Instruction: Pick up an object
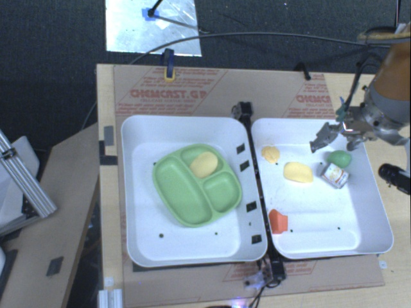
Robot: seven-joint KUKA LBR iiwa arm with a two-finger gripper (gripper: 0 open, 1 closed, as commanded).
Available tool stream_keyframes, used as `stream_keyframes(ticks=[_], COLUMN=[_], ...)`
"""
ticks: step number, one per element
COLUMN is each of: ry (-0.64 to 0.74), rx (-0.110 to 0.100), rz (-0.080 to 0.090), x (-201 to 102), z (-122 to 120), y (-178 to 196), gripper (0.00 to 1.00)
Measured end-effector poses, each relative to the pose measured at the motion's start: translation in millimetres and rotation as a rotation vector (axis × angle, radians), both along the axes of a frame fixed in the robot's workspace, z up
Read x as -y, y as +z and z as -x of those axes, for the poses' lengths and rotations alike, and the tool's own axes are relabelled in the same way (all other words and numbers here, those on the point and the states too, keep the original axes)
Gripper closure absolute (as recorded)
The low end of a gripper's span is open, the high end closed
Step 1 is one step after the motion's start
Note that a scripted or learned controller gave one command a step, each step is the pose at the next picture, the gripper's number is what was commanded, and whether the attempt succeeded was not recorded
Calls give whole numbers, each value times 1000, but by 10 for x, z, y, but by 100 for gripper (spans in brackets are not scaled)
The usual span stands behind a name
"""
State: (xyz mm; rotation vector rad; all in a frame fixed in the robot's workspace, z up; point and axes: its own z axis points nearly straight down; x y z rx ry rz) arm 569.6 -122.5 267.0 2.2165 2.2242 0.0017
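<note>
At the frame's right, the grey two-finger gripper, fingers spread and holding nothing, hovers over the right white bin near a small green ball and a tilted silver can, long axis running upper-left to lower-right; crowding could cause a slip.

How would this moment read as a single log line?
gripper: open, above right bin | holding: nothing | nearest: green object | green tray: left bin
</note>
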Motion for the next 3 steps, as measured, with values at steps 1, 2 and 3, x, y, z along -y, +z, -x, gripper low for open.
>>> stream_keyframes(ticks=[1, 2, 3], ry=[-2, -2, -2], rx=[-4, -4, -3], rz=[0, 0, -1], x=[62, 154, 117], z=[-81, -113, -131], y=[-526, -1080, -1695], gripper=[0, 0, 0])
